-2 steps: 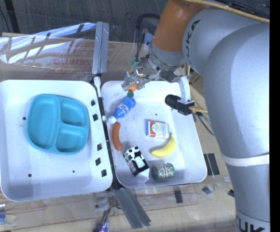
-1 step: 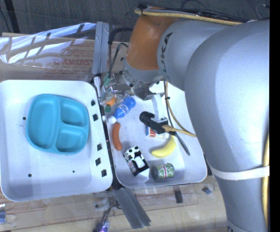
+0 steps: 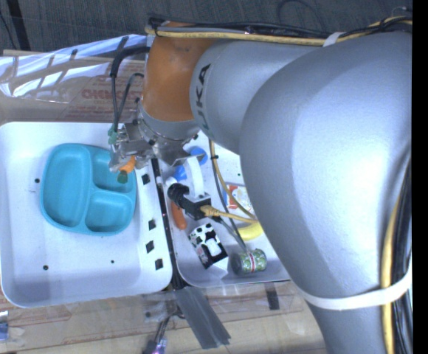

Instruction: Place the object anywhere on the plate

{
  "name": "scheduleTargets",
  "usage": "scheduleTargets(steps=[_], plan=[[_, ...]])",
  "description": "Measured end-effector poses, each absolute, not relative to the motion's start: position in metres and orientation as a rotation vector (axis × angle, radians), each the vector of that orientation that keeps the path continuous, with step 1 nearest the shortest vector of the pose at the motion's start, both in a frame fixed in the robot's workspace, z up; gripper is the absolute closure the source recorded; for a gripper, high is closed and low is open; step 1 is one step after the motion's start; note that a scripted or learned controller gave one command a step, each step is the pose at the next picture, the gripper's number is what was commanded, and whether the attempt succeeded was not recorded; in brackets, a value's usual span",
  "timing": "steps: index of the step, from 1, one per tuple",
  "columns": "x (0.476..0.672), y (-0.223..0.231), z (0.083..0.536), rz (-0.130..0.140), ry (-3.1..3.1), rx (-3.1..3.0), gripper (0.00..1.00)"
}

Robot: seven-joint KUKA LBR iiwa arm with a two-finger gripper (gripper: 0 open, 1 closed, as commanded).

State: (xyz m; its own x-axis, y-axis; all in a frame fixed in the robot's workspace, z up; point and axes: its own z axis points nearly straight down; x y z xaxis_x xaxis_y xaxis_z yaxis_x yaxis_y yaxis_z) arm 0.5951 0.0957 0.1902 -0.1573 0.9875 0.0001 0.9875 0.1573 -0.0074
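Gripper (image 3: 125, 161) over right rim of blue plate (image 3: 74, 190), left bin (image 3: 22, 271) | small orange-and-green object (image 3: 123, 169) pinched between its fingers, at plate's upper right compartment edge | right bin (image 3: 199, 275): green can (image 3: 249, 261) near lower edge, black-white block (image 3: 208, 244) beside it, partly under arm (image 3: 310, 146)

Plate (image 3: 81, 194) lies in left bin (image 3: 22, 271), toward its right side; gripper (image 3: 125, 153) over plate's right edge; right bin (image 3: 199, 277) beside it holds can (image 3: 249, 261) and clutter, mostly under the arm (image 3: 302, 124)
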Motion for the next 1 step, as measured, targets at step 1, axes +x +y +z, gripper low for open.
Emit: scheduleTargets(steps=[1], plan=[[0.5952,0.0951,0.1903,0.009,-2.385,-2.038,0.0]])
